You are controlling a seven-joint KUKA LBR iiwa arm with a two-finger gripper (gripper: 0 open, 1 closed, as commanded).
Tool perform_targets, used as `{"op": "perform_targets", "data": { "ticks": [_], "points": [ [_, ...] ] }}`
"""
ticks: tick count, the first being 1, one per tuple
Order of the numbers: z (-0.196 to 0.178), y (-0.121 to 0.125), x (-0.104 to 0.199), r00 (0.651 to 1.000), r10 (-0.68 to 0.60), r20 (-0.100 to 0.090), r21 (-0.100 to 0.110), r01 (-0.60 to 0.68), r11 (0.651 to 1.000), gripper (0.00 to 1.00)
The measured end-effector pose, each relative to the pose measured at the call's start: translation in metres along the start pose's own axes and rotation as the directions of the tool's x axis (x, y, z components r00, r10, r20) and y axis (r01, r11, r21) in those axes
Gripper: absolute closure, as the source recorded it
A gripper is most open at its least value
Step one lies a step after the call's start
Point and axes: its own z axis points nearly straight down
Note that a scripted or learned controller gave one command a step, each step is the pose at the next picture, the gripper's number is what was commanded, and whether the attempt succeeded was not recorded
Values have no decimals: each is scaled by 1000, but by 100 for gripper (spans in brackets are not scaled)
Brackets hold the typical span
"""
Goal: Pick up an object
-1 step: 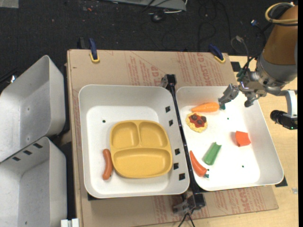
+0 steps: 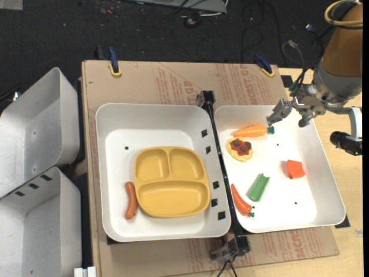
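Note:
The right bin holds an orange carrot at its back, a small tart with dark berries, an orange block, a green piece and a red-orange chilli by the front left wall. My gripper hangs over the bin's back right part, just right of the carrot's green tip. Its two fingers stand spread apart with nothing between them.
In the left bin lies a yellow divided plate with a brown sausage to its left. A black divider separates the bins. Two further white bins stand off the bench at left.

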Motion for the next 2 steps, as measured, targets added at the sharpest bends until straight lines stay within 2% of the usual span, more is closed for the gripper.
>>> {"op": "perform_targets", "data": {
  "ticks": [2],
  "points": [
    [117, -6, 10, 1000, 2, -2, 7, -2, 1000, 0]
  ]
}}
